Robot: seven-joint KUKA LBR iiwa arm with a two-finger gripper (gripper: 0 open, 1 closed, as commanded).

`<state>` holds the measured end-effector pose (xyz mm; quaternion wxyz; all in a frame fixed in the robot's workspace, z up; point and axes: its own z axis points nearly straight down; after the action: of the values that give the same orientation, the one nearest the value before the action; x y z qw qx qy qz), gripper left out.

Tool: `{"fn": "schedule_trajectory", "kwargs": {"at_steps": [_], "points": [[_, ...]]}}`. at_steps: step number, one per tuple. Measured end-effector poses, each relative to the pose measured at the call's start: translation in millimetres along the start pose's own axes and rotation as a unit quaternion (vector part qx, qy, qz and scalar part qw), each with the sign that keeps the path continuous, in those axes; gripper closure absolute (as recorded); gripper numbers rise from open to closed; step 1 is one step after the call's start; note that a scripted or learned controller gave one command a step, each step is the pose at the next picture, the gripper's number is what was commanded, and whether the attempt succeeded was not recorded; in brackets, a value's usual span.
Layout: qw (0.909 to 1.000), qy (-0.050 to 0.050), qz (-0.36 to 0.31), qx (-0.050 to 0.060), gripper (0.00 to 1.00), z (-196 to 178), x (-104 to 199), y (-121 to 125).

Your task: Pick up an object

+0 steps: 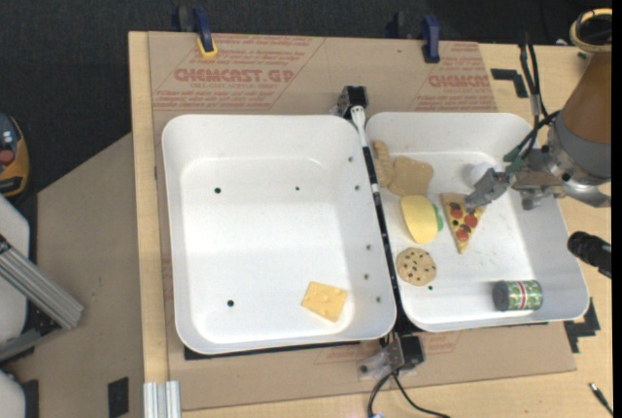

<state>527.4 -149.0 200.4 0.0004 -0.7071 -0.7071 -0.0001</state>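
Note:
The right bin (505, 129) holds several toy foods. A tan bread slice (404, 175) lies at its left, with a yellow and green piece (421, 219) just below it. A pizza slice (463, 223) lies in the middle, a cookie (416, 266) lower left, and a small green and red can (516, 295) on its side at the lower right. My gripper (485, 187) reaches in from the right and hangs just above the upper right end of the pizza slice. I see nothing held in it.
In the left bin (185, 212) a yellow cheese wedge (324, 300) lies near the front right. A black divider clamp (353, 101) sits at the top between the bins. Cables (530, 76) trail near the arm on the right.

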Motion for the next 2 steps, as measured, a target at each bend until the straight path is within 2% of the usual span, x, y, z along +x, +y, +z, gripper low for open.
{"fn": "schedule_trajectory", "kwargs": {"at_steps": [1, 2], "points": [[1.0000, 0.001, 0.001, 0.002, 0.00, 121.0, -13.0, 9.0], [1.0000, -0.001, 0.001, -0.001, 1.00, 105.3, -13.2, 9.8]]}}
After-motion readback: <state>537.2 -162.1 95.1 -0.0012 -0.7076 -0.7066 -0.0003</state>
